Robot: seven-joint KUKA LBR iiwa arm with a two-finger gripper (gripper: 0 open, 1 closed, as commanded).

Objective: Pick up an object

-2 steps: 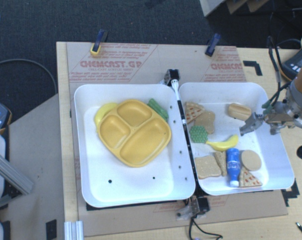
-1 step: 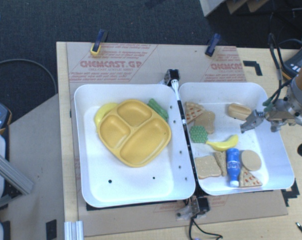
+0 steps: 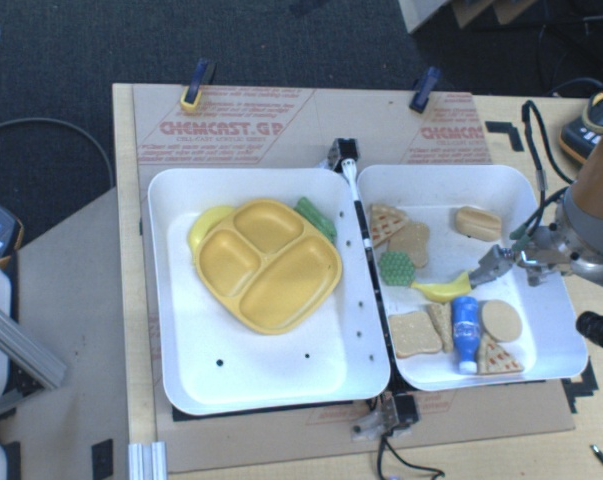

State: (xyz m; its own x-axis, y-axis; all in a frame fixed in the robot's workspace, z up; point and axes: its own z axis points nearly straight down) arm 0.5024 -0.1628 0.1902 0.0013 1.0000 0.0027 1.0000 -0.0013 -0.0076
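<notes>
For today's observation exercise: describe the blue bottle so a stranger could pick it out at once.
Start at the right bin, the one crowded with toy food. Near its front wall the blue bottle lies between a bread slice and a round cracker, just below the banana. It is the only blue item there.

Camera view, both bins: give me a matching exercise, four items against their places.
Items:
1. yellow divided tray
2. blue bottle
3. bread roll
4. banana

Places:
A. right bin, far right corner area
B. left bin, centre
C. right bin, middle, just beside the claw
D. right bin, near edge, between toast slices

Pairs: 1-B, 2-D, 3-A, 4-C
</notes>
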